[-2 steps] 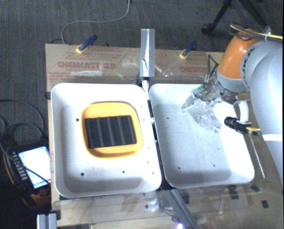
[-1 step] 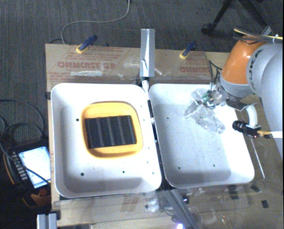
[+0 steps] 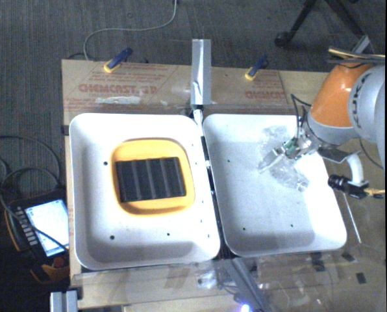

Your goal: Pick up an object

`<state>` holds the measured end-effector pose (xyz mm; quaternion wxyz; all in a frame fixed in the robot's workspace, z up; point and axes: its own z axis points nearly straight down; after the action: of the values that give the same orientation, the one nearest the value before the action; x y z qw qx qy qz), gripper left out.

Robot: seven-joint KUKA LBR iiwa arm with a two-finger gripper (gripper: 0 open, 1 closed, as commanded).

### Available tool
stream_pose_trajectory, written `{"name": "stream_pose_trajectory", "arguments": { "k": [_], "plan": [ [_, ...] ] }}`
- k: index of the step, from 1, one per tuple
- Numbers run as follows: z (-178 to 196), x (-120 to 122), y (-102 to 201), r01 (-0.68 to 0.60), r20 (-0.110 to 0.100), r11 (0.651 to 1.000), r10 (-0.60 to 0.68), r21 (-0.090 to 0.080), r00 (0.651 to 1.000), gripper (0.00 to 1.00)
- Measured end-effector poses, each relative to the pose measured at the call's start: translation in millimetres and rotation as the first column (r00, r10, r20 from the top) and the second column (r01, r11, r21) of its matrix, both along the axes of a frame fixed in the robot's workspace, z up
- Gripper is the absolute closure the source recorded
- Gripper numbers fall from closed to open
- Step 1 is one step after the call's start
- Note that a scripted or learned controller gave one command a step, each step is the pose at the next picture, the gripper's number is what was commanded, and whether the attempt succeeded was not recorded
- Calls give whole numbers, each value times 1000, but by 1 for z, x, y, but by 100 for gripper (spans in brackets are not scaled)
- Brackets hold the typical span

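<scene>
Even overhead light, white bins [image 3: 141, 252] glaring slightly, picture perhaps faintly soft.

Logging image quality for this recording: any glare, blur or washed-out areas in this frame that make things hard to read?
Camera view: even overhead light, soft shadows; the right bin is nearly blown out, so the clear crinkled object inside it reads as faint smears; the yellow tray with dark slats in the left bin is crisp; the arm looks slightly soft.
</scene>
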<state>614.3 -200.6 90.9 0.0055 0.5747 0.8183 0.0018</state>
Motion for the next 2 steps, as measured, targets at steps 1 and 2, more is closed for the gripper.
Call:
{"name": "stream_pose_trajectory", "arguments": {
  "k": [1, 2],
  "plan": [
    [0, 49, -12, 137, -31, 990, -137, 18, 990, 0],
    [0, 15, -14, 24, -1, 1000, -24, 8, 1000, 0]
  ]
}}
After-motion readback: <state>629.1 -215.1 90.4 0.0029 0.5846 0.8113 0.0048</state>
